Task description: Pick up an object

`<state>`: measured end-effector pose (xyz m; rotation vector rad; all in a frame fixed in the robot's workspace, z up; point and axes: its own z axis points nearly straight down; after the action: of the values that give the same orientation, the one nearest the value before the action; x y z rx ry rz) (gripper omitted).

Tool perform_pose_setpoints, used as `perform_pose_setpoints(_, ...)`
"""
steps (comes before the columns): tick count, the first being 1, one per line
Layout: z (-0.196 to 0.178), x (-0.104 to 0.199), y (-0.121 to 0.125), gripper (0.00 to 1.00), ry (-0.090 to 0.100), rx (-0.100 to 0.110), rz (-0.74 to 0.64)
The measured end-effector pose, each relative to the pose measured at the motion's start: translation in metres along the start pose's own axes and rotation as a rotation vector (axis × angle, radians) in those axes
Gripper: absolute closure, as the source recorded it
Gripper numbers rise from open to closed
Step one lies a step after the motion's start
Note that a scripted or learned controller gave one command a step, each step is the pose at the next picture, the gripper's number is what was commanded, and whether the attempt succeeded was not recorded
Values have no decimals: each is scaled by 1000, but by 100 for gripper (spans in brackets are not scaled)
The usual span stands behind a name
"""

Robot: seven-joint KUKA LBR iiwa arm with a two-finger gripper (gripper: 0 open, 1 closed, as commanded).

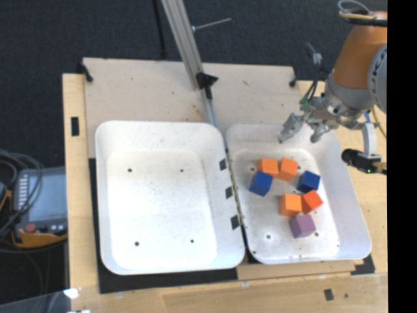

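Gripper (304, 130) spread apart, holding nothing, hovering at twelve o'clock above blocks (287, 191) in right bin (348, 194).

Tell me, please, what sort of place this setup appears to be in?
Most likely a robotics lab test bench. A grey-and-orange arm's gripper hangs over two white bins on a wooden bench, with small coloured blocks in the right bin and dark carpet, cables and an aluminium rail around.
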<state>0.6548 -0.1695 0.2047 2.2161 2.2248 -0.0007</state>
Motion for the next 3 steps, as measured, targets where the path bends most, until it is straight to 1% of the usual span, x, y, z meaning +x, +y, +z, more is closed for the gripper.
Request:
perform_pose_setpoints(1,0,-1,0,0,-2,1,-1)
perform_pose_setpoints(2,48,-11,3,0,-1,4,3)
perform_pose_setpoints(3,103,-3,0,0,-1,2,1)
